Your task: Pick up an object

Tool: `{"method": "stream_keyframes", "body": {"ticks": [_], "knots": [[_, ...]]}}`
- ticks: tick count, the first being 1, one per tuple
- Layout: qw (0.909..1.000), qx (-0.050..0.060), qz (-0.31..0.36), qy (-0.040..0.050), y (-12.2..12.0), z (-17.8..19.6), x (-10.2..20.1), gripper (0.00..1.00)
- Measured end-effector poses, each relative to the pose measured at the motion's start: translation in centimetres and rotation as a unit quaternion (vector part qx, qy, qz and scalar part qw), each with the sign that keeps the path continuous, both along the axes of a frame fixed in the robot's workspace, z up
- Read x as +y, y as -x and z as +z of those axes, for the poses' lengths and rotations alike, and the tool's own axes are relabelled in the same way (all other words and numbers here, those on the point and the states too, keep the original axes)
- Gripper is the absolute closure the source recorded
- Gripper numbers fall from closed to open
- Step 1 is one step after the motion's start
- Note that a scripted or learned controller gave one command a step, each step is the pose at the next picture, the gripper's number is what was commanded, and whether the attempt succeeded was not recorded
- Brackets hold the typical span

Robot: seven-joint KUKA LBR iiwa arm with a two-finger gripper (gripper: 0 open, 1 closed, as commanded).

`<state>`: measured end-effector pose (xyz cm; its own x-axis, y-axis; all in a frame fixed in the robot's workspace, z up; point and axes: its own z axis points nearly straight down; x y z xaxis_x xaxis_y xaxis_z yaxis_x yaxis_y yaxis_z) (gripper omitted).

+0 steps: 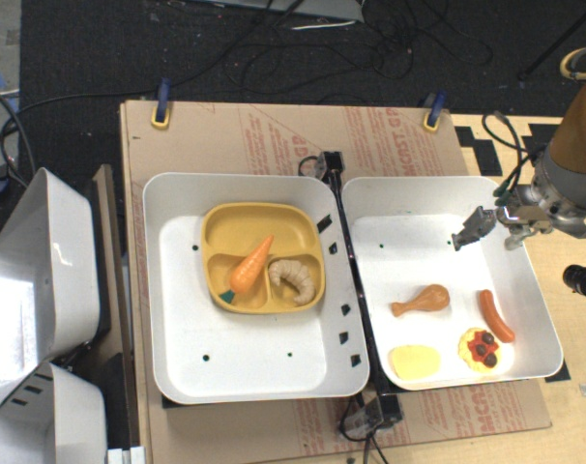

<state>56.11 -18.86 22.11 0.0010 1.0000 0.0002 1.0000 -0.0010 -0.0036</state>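
Reaching in from the right, the gripper point(488, 228) is hovering over the upper right part of the right bin point(409, 201), its dark fingers point(473, 228) standing apart with nothing between them. Its metal wrist is joining a grey arm point(569, 177) that is leaving the view at the right edge.

Below the gripper, several toy foods are lying on the smooth white floor of that bin: a tan drumstick point(422, 302) near the middle, a glossy red sausage point(496, 316) to its right, a flat yellow disc point(414, 362) at the front, and a small round pizza point(483, 349) with dark toppings beside it.

In the left bin point(177, 356), a yellow divided plate point(264, 222) is holding an orange carrot point(250, 265) and a pale curled shrimp point(294, 279) in separate compartments. Both bins are sitting on a brown cardboard sheet point(274, 133).
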Motion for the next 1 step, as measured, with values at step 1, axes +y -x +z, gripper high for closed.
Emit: {"method": "stream_keyframes", "body": {"ticks": [1], "knots": [[1.0000,0.001,0.000,-0.0004,0.63,-4.55,0.33,0.00]]}}
